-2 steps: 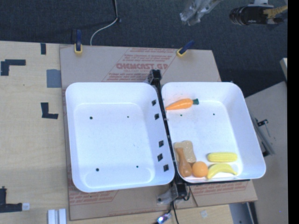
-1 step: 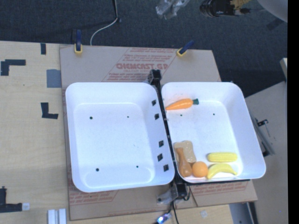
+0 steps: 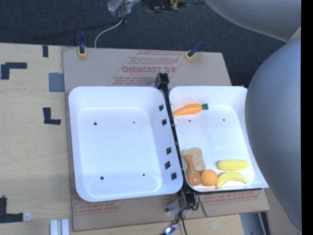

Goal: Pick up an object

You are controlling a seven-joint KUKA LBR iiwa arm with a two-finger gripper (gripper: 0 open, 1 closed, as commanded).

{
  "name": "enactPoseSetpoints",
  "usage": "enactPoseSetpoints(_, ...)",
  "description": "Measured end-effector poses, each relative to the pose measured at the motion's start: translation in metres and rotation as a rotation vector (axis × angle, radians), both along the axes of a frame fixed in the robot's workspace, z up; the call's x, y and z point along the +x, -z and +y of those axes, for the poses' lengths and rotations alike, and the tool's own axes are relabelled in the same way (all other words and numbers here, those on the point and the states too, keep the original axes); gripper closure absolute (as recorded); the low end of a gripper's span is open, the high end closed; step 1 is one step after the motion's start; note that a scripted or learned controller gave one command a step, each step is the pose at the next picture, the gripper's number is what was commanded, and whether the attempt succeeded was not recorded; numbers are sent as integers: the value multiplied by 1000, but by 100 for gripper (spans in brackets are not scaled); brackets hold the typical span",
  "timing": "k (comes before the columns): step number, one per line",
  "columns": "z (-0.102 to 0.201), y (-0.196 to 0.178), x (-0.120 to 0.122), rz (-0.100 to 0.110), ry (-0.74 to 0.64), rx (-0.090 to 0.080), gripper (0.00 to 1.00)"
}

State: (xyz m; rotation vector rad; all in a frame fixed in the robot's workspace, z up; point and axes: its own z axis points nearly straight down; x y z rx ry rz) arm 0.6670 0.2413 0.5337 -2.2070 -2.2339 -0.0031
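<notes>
Claw (image 3: 122,1): seen from the overhead camera at the top edge of the frame, above the dark floor beyond the bench; a blurred metallic shape, so whether it is spread or pressed together cannot be told, and nothing is visible in it.
Arm (image 3: 279,97): a large grey body fills the right side and upper right corner, overlapping the right bin's far edge.
Right bin (image 3: 230,131): shallow and white, holding all the objects.
Carrot (image 3: 188,109): orange with a green tip, lying near the bin's upper left, just beside the divider between the bins.
Bread piece (image 3: 194,158): tan, at the lower left of the right bin, touching a brown sausage-like item (image 3: 191,174).
Orange (image 3: 209,178): round, just beside the brown item.
Corn (image 3: 232,165): yellow, lying crosswise above the banana (image 3: 232,179) at the bin's lower right.
Left bin (image 3: 117,146): white, next to the right bin.
Base: both bins rest on a cardboard sheet (image 3: 146,70) on the wooden bench (image 3: 29,155).
</notes>
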Motion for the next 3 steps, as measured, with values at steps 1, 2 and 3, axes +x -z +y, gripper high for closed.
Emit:
enactPoseSetpoints(1,-6,-10,1,1,7,-4,100)
enactPoseSetpoints(2,-5,-20,1,2,5,-5,100)
enactPoseSetpoints(3,-4,-29,0,3,3,-7,100)
